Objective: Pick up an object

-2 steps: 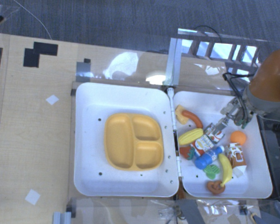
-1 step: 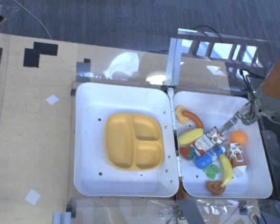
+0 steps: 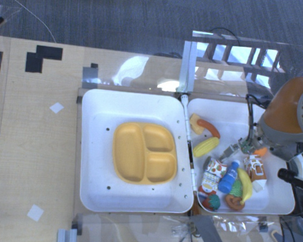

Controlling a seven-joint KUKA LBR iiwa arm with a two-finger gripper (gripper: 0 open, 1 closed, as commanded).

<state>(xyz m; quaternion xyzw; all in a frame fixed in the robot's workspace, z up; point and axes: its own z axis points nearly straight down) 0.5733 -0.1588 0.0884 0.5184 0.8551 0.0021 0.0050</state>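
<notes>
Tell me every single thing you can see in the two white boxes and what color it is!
left bin: 1, white, left half of the bench
divided tray: 1, yellow, three compartments, middle of the left bin
right bin: 1, white, beside the left bin
toy hot dog: 1, orange and tan, top left of the right bin
toy corn: 1, yellow, just below the hot dog
small carton: 1, white with red print, lower left of the right bin
bottle: 1, blue, right of that carton
toy banana: 1, yellow, right of the bottle
second carton: 1, white and orange, near the arm
arm: 1, grey with orange band, from the right
pincer: 1, dark, over the right bin
</notes>
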